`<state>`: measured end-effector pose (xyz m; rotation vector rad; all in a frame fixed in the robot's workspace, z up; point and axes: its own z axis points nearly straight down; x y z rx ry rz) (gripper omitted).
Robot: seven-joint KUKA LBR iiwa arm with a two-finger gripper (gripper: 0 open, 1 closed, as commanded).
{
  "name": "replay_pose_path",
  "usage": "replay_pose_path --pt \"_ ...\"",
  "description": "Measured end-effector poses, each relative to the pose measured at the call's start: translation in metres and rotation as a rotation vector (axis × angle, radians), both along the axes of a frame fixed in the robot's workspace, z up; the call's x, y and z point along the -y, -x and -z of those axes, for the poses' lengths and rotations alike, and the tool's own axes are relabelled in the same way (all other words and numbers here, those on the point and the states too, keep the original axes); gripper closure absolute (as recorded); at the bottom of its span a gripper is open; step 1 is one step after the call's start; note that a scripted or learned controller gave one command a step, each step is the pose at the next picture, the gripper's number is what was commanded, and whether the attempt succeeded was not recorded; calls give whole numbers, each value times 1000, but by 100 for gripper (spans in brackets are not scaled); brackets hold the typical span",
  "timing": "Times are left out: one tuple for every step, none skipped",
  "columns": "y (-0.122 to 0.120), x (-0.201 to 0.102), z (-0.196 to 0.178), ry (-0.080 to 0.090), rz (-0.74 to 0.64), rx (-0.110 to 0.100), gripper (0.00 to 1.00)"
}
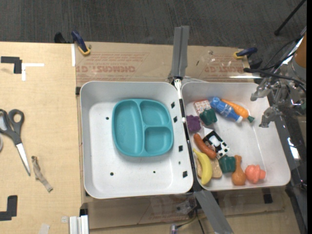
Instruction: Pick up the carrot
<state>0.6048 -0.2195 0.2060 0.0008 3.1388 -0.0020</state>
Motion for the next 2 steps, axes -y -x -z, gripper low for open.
replay_pose_path --pt "-53 1 103 0 51 3 0" --pt "-53 2 111 0 167 4 0"
